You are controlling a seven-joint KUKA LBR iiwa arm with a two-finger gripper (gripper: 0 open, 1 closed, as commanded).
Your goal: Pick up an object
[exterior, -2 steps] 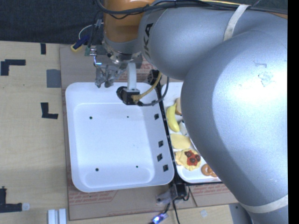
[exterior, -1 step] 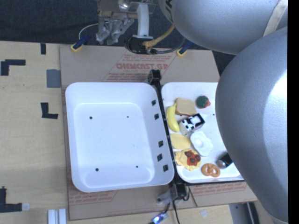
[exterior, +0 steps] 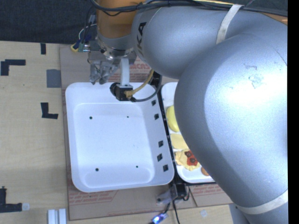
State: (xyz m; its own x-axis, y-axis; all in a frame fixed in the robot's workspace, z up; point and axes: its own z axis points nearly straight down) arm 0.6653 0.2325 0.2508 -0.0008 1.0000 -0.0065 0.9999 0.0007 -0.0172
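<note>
My gripper (exterior: 100,74) hangs over the far rim of the left white bin (exterior: 74,125), near its back left corner. Nothing shows held in it. Just to its right, a pale bar ends in a black fitting (exterior: 119,91) with a yellowish cable. In the right bin (exterior: 183,175), a strip of contents shows beside the arm: a yellow rounded object (exterior: 172,118), a pale yellow piece (exterior: 179,141) and a small red and orange item (exterior: 191,159). The large grey arm hides the remainder of that bin.
The arm's grey body (exterior: 233,101) covers the right half of the view, with the orange band (exterior: 119,6) at top centre. Black clips (exterior: 161,143) line the wall between the bins. Black tape marks (exterior: 46,111) lie on the bench to the left.
</note>
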